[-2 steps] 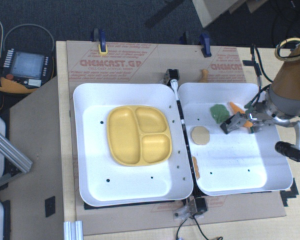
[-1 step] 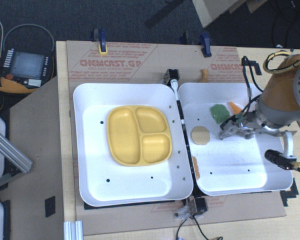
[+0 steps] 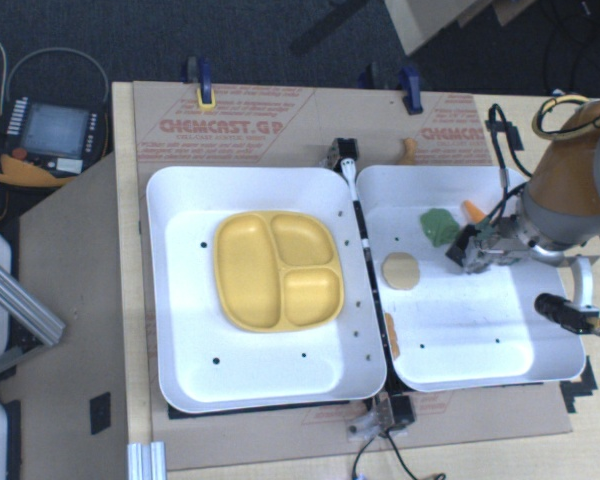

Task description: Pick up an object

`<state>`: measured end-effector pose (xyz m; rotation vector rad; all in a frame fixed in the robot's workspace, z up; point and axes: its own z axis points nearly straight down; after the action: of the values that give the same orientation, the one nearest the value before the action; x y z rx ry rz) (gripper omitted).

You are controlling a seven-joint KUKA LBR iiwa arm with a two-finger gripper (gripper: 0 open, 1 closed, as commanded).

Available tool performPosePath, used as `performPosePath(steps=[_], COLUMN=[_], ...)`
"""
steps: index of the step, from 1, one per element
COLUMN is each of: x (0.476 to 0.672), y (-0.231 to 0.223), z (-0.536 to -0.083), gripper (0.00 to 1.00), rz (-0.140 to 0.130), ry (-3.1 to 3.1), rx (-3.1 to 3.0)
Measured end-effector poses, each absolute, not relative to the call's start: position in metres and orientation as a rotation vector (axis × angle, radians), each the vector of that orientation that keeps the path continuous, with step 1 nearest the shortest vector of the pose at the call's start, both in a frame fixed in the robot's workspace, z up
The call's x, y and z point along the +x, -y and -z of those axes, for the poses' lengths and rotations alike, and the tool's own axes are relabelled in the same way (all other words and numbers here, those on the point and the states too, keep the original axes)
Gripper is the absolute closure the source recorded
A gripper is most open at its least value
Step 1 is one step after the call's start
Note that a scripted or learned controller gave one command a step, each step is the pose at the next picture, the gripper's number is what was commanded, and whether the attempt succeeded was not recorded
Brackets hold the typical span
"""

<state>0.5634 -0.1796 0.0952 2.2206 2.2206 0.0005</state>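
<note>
Reaching in from the right, our arm [image 3: 565, 183] lowers the gripper [image 3: 470, 253] into the right bin [image 3: 480, 353], just beside the green object [image 3: 440, 226]; we cannot tell its opening.

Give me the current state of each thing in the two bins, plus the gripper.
Yellow plate: upright in the left bin, its three compartments bare.
Tan disc: lying flat in the right bin, near its left wall, apart from the gripper.
Green piece: lying in the right bin, just left of the gripper.
Orange piece: lying beside the green piece, partly behind cables.
Gripper: low over the right bin; grip unclear.
</note>
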Motion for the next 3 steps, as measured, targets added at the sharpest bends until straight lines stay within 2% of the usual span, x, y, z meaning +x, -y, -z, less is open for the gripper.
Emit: performPosePath(steps=[2,3], x=[0.568,0.569], y=[0.171,0.170], z=[-0.219,-0.220], gripper=[1.00,1.00], rz=[-0.006,-0.002], ry=[-2.219,-2.220], rx=[2.214,2.219])
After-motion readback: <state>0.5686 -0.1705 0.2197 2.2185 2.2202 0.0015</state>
